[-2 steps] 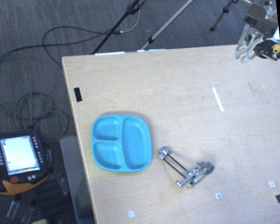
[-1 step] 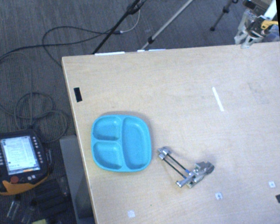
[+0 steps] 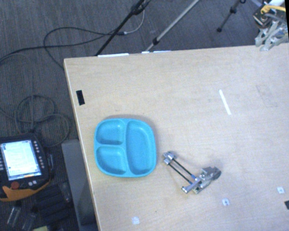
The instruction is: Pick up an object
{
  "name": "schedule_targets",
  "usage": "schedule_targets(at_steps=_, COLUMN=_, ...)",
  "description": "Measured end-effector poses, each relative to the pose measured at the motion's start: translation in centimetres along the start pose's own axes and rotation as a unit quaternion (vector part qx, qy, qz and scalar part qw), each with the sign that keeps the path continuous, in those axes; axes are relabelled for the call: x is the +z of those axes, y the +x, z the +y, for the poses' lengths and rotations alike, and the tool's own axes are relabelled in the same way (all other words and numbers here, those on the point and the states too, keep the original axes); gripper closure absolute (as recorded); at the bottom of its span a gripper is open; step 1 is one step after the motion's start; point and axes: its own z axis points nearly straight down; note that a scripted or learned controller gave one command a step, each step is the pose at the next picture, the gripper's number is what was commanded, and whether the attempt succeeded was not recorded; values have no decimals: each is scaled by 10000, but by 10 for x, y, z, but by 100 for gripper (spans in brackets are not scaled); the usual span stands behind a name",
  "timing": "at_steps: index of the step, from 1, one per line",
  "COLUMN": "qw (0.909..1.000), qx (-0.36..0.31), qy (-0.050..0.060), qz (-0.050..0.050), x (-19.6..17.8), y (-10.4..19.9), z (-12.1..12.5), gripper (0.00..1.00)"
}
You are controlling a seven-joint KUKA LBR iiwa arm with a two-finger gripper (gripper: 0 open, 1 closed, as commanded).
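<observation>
The wide wooden surface (image 3: 194,96) carries a blue divided plate (image 3: 126,147) on its left part. Just beside the plate, at its lower right, lies a metal tool (image 3: 191,174) with two thin rods. Its long axis runs from the upper left to the lower right, and the heavier end is far from the plate. The gripper (image 3: 271,34) hangs at the far upper right corner of the surface, well apart, so I judge it must travel down and left. Whether the gripper is spread or pressed together, I cannot tell.
</observation>
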Motion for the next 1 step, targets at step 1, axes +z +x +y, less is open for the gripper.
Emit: schedule_targets(at_steps=1, qw=9987, qx=502, qy=-1, qz=1, x=0, y=8, z=-4, gripper=100)
